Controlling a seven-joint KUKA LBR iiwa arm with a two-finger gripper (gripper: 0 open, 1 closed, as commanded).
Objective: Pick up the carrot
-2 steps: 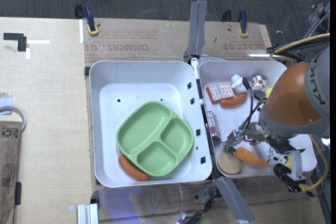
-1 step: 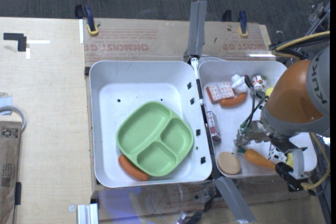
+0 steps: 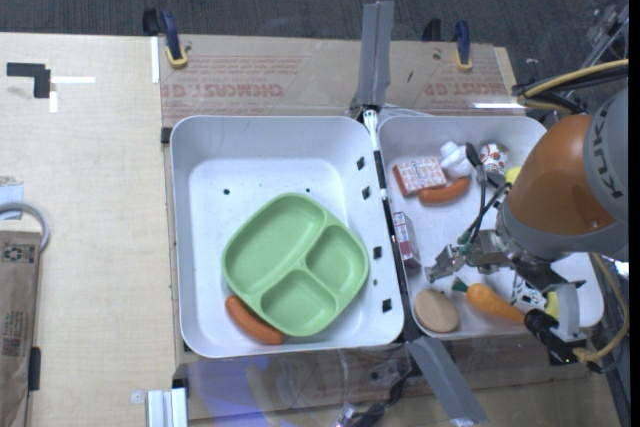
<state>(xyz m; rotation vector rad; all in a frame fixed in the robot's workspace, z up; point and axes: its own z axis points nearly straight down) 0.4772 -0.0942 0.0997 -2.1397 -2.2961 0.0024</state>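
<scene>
The carrot [image 3: 494,302] lies in the right bin [image 3: 432,123], down near its front wall, orange with a bit of green at its left end, slanting toward the lower right. Just to its left sits a round tan disc [image 3: 436,312], like a biscuit or small bun, close to the bin's front corner. The gripper [image 3: 447,264] hangs above and slightly left of the carrot, its 2 metal fingers [image 3: 441,266] pointing left; nothing sits between them, but I cannot tell from here how wide they stand. The arm's orange band [image 3: 557,183] looms over the right side of that bin.

Farther back in the same bin there is a red-and-white packet [image 3: 419,175], a reddish sausage [image 3: 444,192] just in front of it, and a small white item [image 3: 456,156] beside a little round patterned one [image 3: 490,155]. A slim wrapped bar [image 3: 403,237] lies along the left wall.

The left bin [image 3: 190,215] holds a green 3-section plate [image 3: 295,263], tilted a bit, with another orange-red sausage [image 3: 253,320] tucked against its lower left edge.
</scene>
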